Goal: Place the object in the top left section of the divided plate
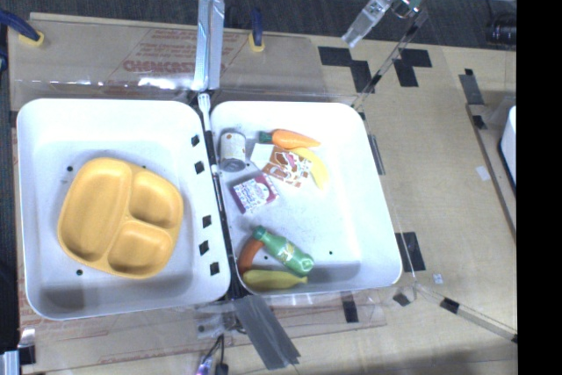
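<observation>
A yellow divided plate [118, 217] lies in the left bin [44, 127], with nothing in its three sections. The right bin [373, 224] holds the loose objects: an orange carrot [294, 138], a small tin can [232, 150], a red-and-white packet [291, 169], a purple packet [254, 191], a green bottle [285, 250] and a yellow banana [272, 279]. My gripper [356, 34] hangs high over the bench beyond the right bin's far right corner, well away from every object and from the plate. Nothing shows in its grasp.
A yellow piece [319, 174] lies beside the red-and-white packet, and a reddish-orange item [249, 252] lies against the green bottle. A metal clamp [210, 39] stands at the far rim between the bins. Black tape marks [351, 66] dot the bench on the right.
</observation>
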`<move>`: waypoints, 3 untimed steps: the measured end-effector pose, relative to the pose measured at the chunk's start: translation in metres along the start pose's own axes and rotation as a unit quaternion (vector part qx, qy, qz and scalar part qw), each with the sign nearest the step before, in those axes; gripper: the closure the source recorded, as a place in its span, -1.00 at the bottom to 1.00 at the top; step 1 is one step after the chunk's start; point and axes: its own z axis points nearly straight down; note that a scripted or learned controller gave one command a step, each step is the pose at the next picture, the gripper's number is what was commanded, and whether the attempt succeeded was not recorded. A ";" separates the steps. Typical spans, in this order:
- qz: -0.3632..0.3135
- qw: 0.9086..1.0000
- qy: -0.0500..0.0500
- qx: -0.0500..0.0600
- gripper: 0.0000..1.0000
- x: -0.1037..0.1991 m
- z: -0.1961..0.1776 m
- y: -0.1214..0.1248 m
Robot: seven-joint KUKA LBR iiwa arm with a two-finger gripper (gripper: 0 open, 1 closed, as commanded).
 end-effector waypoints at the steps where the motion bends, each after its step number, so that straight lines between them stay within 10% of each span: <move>1: -0.002 1.000 -0.002 -0.001 1.00 -0.001 -0.010 0.001; 3: -0.006 1.000 -0.006 -0.003 1.00 -0.002 -0.031 0.004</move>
